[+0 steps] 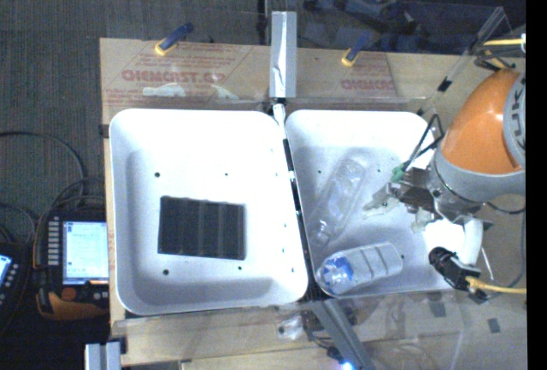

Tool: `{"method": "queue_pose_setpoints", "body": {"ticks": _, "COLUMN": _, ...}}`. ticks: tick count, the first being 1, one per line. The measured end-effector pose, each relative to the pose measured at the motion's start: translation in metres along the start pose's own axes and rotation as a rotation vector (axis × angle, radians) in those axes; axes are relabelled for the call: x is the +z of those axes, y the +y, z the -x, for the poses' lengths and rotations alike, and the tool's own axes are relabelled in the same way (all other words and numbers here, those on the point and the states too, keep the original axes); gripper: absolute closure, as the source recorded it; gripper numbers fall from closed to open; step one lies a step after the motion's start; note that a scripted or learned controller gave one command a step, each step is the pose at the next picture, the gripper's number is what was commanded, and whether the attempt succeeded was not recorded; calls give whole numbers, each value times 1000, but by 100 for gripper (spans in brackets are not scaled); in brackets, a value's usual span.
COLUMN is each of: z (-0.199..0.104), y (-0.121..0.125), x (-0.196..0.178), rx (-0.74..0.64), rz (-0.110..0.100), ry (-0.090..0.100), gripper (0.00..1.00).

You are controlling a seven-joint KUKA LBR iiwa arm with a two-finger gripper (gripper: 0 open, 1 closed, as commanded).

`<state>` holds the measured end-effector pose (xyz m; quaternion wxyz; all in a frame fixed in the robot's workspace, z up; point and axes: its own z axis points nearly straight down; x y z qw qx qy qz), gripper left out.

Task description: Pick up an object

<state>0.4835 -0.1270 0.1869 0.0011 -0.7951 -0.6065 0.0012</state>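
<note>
Two shallow white plastic bins sit side by side on a brown cardboard-covered bench (214, 69). The left bin (137, 146) holds a flat black ribbed rectangular pad (202, 227), lying at about 7 o'clock from that bin's centre, well apart from the walls.

The right bin (359, 125) holds two things. A clear crumpled plastic bottle (340, 193) lies tilted near the bin's centre, long axis running from 1 to 7 o'clock. A second clear plastic bottle with a blue cap end (359, 266) lies on its side at the bin's 6 o'clock edge, blue end pointing toward 8 o'clock. The two bottles are near each other, but I cannot tell whether they touch.

The grey arm with its orange band (483, 133) comes in at 3 o'clock of the right bin. The two-finger gripper (402, 193) is at the arm's 9 o'clock end, over the right bin's 3 o'clock side, just beside the crumpled bottle at its 3 o'clock. A small green part shows on it. Jaw state: cannot tell, too small and cluttered. Nothing is visibly gripped.

Yellow-and-blue clamps (173, 38) sit at the bench's 12 o'clock edge. A handheld pendant with a lit screen (77, 253) lies on the floor at 9 o'clock of the bench.
</note>
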Motion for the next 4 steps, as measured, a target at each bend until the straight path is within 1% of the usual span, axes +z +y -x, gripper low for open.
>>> {"method": "queue_pose_setpoints", "body": {"ticks": 1, "z": 13, "y": 4, "x": -10, "rx": -52, "rz": 0, "ry": 1, "gripper": 0}}
{"method": "queue_pose_setpoints", "body": {"ticks": 2, "z": -12, "y": 22, "x": -93, "rx": -279, "rz": 3, "ry": 0, "gripper": 0}}
{"method": "queue_pose_setpoints", "body": {"ticks": 3, "z": 12, "y": 7, "x": -14, "rx": -229, "rz": 1, "ry": 0, "gripper": 0}}
{"method": "queue_pose_setpoints", "body": {"ticks": 4, "z": 27, "y": 8, "x": -33, "rx": -141, "rz": 3, "ry": 0, "gripper": 0}}
